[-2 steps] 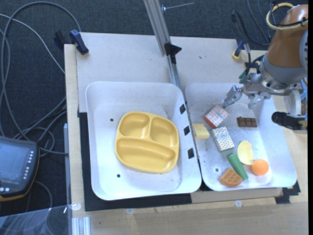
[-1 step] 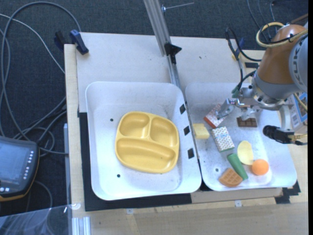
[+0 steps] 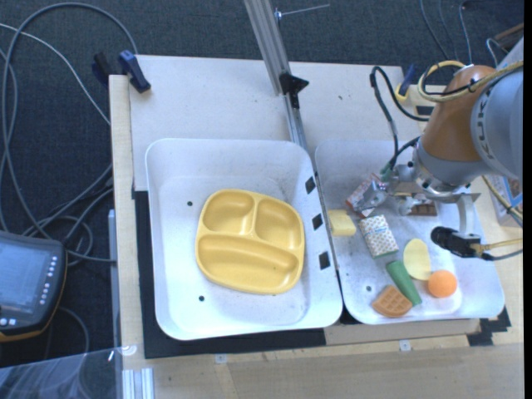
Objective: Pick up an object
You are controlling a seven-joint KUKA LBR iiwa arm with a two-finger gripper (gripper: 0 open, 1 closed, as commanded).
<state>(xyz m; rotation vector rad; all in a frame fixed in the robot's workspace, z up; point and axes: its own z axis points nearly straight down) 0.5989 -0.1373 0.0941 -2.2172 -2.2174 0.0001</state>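
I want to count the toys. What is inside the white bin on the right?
The right bin holds a yellow block, a patterned box, a green stick, a yellow slice, an orange ball and a waffle. The arm covers the bin's far corner.

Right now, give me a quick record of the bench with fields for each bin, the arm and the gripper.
left bin: holds a yellow divided tray, roughly centred
right bin: holds a yellow block, a patterned packet, a green stick, a pale yellow slice, an orange ball and a waffle piece
arm: reaches in from the right, above the right bin's far half
gripper: low over the right bin, near the patterned packet
gripper hold: cannot tell
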